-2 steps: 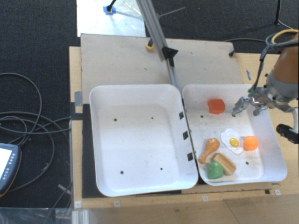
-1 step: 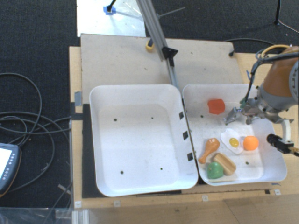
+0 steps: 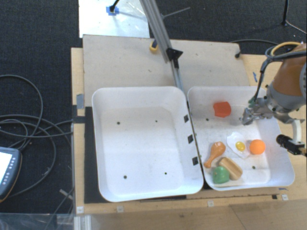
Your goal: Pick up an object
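Observation:
The right bin point(image 3: 201, 99) holds several toy foods. A red block point(image 3: 222, 109) lies near its back. A fried egg point(image 3: 238, 145) and an orange ball point(image 3: 257, 147) sit toward the right side. A tan drumstick point(image 3: 215, 154), a bread-like piece point(image 3: 231, 167) and a green ball point(image 3: 220, 175) lie at the front. My gripper point(image 3: 247, 117) hangs over the right bin, right of the red block and behind the egg. Nothing shows between its fingers.
The left bin point(image 3: 103, 99) stands beside the right one. A grey pole point(image 3: 158, 25) slants down from the top to the bins' shared back corner. Cables point(image 3: 29, 123) and a pendant point(image 3: 7, 169) lie on the floor at the left.

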### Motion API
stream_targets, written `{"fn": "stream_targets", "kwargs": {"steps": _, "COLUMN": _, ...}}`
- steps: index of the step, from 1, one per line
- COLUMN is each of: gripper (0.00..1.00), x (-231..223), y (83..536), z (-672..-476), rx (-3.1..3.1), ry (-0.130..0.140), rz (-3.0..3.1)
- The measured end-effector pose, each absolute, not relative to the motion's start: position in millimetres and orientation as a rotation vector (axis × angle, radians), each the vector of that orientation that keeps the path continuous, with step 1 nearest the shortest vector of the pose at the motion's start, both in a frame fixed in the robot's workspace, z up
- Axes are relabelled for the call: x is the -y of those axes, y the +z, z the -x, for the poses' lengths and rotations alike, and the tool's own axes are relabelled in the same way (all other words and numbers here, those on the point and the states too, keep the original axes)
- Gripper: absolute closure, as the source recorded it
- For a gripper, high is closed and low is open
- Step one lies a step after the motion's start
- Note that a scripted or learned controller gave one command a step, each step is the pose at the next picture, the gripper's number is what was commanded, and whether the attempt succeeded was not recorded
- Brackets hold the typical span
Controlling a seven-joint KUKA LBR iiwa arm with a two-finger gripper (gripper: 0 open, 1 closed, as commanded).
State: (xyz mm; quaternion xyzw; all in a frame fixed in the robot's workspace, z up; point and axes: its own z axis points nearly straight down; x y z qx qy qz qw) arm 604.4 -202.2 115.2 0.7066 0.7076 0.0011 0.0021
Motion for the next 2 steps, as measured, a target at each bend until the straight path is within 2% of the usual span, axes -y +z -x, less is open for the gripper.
{"fn": "stream_targets", "kwargs": {"steps": 1, "gripper": 1.0, "x": 199.2, "y": 163.5, "z": -614.0, "rx": -2.223, "ry": 0.005, "rz": -2.211}}
{"fn": "stream_targets", "kwargs": {"steps": 2, "gripper": 1.0, "x": 208.5, "y": 217.0, "z": -610.7, "rx": -2.219, "ry": 0.005, "rz": -2.213}}
